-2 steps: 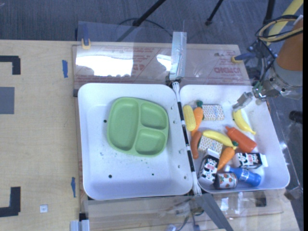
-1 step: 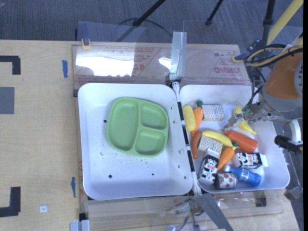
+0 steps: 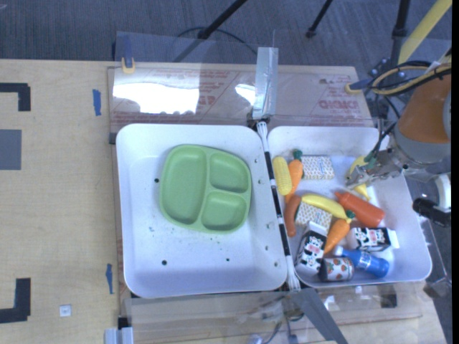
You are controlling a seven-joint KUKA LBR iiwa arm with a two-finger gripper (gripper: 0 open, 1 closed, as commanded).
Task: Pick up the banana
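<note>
Camera view: I note banana (image 3: 326, 205) lying flat mid right bin (image 3: 419, 260), wedged among toy clutter, touching red-orange carrot (image 3: 362, 208) on its 3 o'clock side. Gripper (image 3: 374, 166) sits at banana's 2 o'clock, near bin's rear, apart from fruit, nothing visibly held. Claw state: cannot tell. Green divided plate (image 3: 206, 188) in left bin (image 3: 143, 264), no involvement. My judgement: approach step in hand, grasp not yet made. Next move calls for shift toward 8 o'clock, descent over banana's middle, avoiding carrot.
</note>
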